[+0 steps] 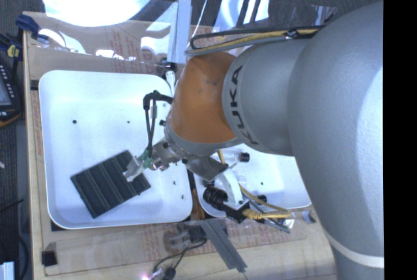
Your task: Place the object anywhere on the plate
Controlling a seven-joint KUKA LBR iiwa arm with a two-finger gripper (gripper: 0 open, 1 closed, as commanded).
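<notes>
dark and ribbed, the object [109, 183] is a flat rectangular slab lying tilted in the lower left part of the left bin [78, 103], one short end toward the bin's lower left corner and the other toward the centre of the frame. the end effector [138, 167] sits just left of centre, low in the frame, at the slab's upper right edge; its pale tip touches or overlaps that edge, but whether it is clenched, released or grasping the slab cannot be told from this angle. behind it the arm [306, 96] fills the right half of the frame, grey, with an orange band [199, 99] near the middle. black cables [151, 117] loop down from the band toward the wrist. the right bin [287, 184] is mostly covered by the arm; a small white stretch of it shows at lower right. just right of the left bin's lower right corner a curved white rim peeks out beneath the wrist, possibly the plate [212, 210], though too little shows to be sure. both bins rest on a light wooden counter [117, 252], whose front strip runs along the bottom of the frame.
</notes>
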